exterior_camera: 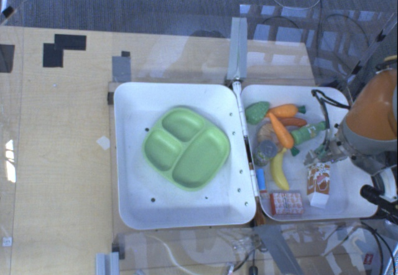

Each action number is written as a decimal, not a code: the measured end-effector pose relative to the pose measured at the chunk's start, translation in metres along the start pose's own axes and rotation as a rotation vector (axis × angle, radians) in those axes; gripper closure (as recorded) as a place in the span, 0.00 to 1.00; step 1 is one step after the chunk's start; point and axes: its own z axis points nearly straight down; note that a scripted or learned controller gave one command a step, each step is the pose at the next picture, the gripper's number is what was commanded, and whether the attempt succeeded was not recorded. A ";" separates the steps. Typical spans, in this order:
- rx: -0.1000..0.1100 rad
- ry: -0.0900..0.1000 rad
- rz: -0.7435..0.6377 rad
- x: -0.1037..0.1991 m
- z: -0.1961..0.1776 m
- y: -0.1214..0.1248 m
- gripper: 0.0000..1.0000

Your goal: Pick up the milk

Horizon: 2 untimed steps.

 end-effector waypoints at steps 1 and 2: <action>0.018 0.006 0.194 -0.005 -0.052 0.032 1.00; 0.018 0.006 0.168 0.006 -0.093 -0.025 1.00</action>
